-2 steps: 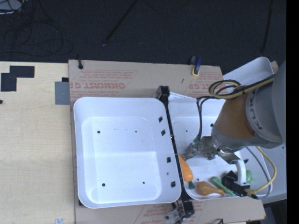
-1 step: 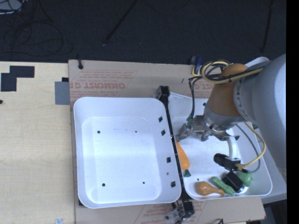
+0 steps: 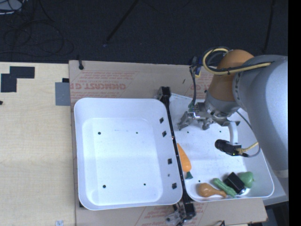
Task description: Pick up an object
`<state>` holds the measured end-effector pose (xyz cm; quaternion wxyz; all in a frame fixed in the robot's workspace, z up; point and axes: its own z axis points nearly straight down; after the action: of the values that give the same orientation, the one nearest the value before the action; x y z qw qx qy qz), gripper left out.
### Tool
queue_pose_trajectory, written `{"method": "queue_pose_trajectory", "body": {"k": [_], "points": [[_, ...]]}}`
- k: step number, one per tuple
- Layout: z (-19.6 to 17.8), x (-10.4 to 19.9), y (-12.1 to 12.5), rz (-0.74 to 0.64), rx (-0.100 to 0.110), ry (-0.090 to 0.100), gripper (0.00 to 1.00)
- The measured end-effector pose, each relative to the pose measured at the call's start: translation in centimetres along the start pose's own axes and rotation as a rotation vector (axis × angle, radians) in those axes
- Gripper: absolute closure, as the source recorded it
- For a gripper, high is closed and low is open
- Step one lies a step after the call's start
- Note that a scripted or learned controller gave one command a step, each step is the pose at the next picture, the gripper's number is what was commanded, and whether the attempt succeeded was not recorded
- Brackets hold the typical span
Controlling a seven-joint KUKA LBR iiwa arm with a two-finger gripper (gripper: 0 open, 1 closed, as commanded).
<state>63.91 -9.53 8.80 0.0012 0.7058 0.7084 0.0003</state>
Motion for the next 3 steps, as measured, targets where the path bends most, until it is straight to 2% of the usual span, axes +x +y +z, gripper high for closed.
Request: {"method": "queue_pose_trajectory", "body": {"k": [1,2,3], "points": [[-1.0,0.1,-0.2,-0.004,0.006,0.001,1.00],[-10.5,9.2,-4.0,-0.004,0.000,0.005,1.00],[-10.9,8.6,-4.0,0.000,0.008,0.001,1.00]]}}
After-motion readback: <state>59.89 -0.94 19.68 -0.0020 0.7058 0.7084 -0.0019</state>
